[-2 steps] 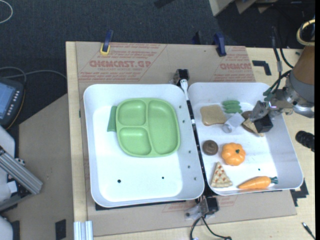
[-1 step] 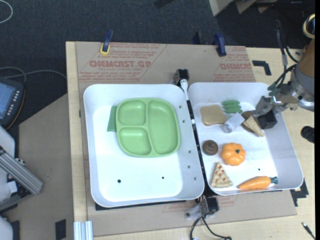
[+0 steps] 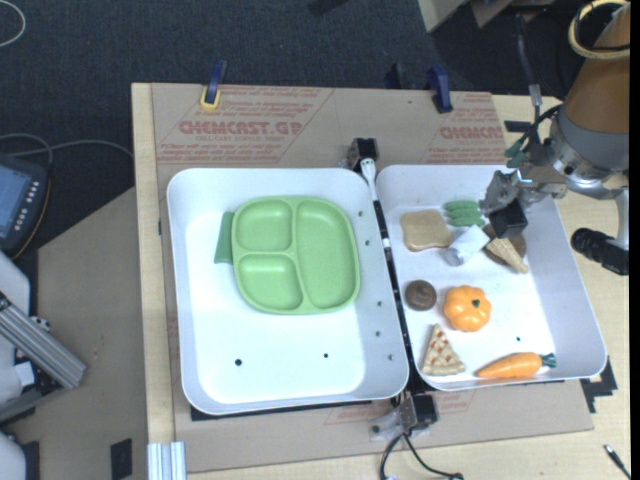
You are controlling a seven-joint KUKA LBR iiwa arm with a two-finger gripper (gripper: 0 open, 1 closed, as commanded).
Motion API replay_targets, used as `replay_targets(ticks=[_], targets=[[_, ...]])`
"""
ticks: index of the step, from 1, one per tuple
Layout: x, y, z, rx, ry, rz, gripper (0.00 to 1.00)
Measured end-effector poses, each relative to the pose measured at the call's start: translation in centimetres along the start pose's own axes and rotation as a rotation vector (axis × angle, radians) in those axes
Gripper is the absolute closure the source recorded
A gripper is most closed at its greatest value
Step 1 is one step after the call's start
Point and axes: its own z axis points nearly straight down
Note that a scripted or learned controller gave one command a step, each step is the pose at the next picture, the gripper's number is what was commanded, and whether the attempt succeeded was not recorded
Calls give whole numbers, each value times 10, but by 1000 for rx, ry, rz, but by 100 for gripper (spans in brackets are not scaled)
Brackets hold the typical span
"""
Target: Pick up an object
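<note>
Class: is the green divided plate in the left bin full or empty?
Empty. The green plate lies flat in the left bin, its three compartments facing up with nothing in any of them.

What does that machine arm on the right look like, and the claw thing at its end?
The arm is a thick, rounded tube: a smooth orange band sits above a grey wrist section. Thin dark cables run beside the wrist. The gripper at the end is a small piece of silvery-grey metal, much narrower than the arm itself.
</note>
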Motion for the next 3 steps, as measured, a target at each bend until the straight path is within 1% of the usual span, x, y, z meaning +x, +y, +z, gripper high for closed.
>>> replay_targets(ticks=[1, 2, 3], targets=[[48, 36, 9, 0, 0, 0, 100], [98, 52, 5, 1, 1, 0, 100], [118, 73, 15, 1, 0, 2, 100]])
